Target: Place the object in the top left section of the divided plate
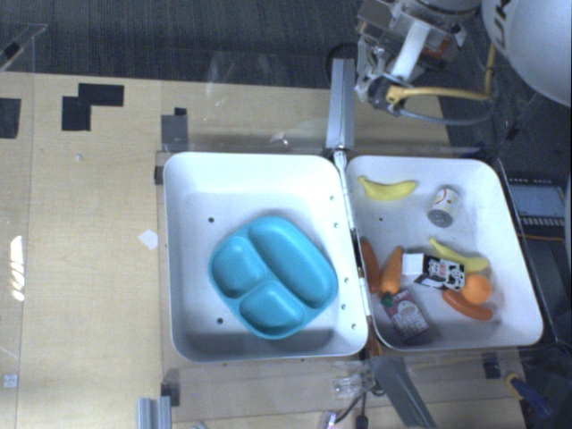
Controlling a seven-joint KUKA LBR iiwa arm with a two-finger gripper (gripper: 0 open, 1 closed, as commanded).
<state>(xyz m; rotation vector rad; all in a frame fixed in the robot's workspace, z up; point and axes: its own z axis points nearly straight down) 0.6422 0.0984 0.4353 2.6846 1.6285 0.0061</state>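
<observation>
A blue divided plate (pixel 273 275) with three sections lies in the left bin (pixel 192 204), and nothing rests in any section. The loose objects are all in the right bin (pixel 509 213): a yellow banana (pixel 387 188) near the far edge, a small can (pixel 442 206), a second banana (pixel 458 255), carrots (pixel 391 271), an orange (pixel 478 289) and a black-and-white box (pixel 438 271). My gripper (pixel 374 61) hangs high beyond the far rims, roughly over the divider between the bins. I see nothing held in it.
A metal post (pixel 339 105) stands at the far end of the divider between the bins. A crumpled packet (pixel 407 318) lies at the near left of the right bin. Black marks (pixel 89 104) sit on the bench at the far left.
</observation>
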